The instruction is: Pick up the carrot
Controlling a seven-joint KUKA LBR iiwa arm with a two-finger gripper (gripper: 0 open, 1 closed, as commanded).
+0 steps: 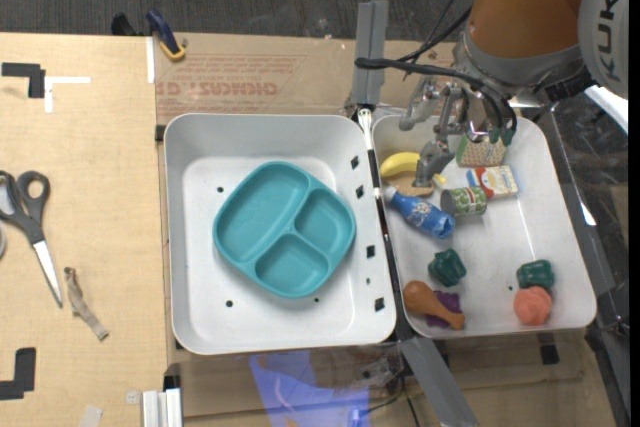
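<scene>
The gripper hangs over the right bin's far-left part; I cannot tell its state. The carrot lies well away, toward the bin's near-right corner, beside a green toy.

Pretty even overhead light, soft shadows inside the white bins, slightly grainy overall, floor up top stays dim
</scene>
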